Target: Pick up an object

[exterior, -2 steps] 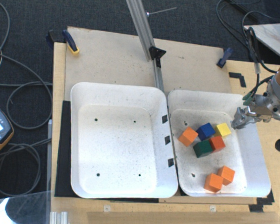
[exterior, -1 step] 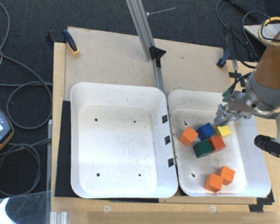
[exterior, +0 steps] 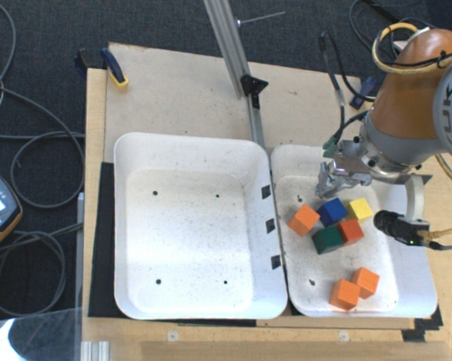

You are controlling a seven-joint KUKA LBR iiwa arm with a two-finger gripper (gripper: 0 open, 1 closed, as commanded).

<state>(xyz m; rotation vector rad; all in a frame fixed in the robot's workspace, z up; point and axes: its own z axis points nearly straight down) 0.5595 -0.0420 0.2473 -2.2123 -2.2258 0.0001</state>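
From my seat I see the gripper [exterior: 335, 186] hanging low over the right bin [exterior: 415, 293], near that bin's far side, with the grey arm [exterior: 417, 97] and its orange band coming in from the right. The metal fingers [exterior: 328, 183] point down toward a cluster of blocks, and their tips sit just above and at the far edge of the blue block [exterior: 333, 211]. I cannot tell from this slant whether the tips touch it, and I see no block between them. How wide they stand I cannot tell either; the wrist hides most of the gap.

The cluster lies in the middle of the right bin. The blue block is its farthest piece. Just beside it to the right is a yellow block [exterior: 361, 208]. To its left, touching or nearly so, is an orange block [exterior: 304, 219]. In front of the blue one sits a dark green block [exterior: 329, 239], and a red block [exterior: 352, 231] is wedged between the green and the yellow.

Two more orange blocks [exterior: 354, 288] lie together near the front edge of the same bin, well apart from the cluster and from the gripper.

The left bin [exterior: 130, 231] lies alongside, its wall touching the right bin's. A black cylindrical part [exterior: 396, 226] on the arm's side hangs over the right bin's right rim
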